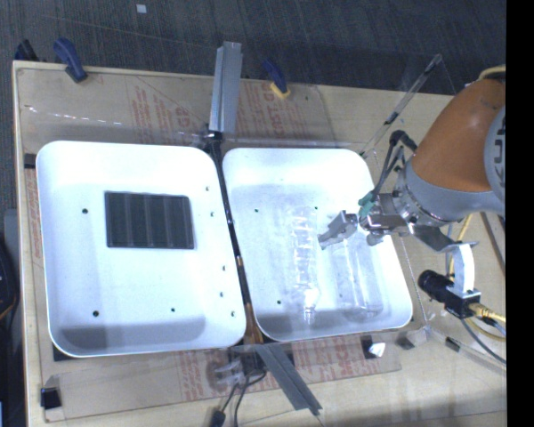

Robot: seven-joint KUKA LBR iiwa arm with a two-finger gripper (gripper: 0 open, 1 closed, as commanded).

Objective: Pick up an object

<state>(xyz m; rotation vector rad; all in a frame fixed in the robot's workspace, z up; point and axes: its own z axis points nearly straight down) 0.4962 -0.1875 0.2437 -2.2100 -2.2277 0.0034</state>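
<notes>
Two clear plastic bottles point(304, 254) lie mid right bin point(249, 238), dark grate point(149, 220) at nine o'clock. Gripper point(338, 229) hovers at three o'clock, jaws narrow, empty: approach step; next, lower and clamp.

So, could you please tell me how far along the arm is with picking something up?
Done so far: the arm has reached over the right white bin, its pincer above the clear plastic bottles lying there. In hand: nothing visibly gripped. Left: closing on an object and lifting it. The dark ribbed rectangular block lies in the left white bin.
</notes>
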